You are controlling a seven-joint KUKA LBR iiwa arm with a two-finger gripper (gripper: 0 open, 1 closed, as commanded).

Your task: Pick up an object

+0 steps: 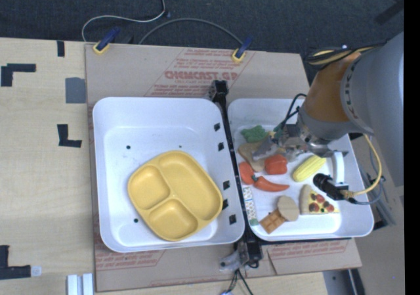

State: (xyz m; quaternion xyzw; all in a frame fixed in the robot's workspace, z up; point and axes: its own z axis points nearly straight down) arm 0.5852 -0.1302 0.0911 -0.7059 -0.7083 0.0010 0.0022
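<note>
While the end effector (274, 148) hangs low in the right bin (354, 221), finger state unclear, touching toy food (275, 165), yellow tray (174, 194) left.

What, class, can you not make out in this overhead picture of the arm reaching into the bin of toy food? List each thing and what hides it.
- Gripper, camera view: its tip is buried among the toys; the wrist covers it, so open or shut is unclear.
- Brownish toy beside the green toy: partly covered by the gripper, too small to name.
- Right bin: its far right corner lies under the arm.
</note>
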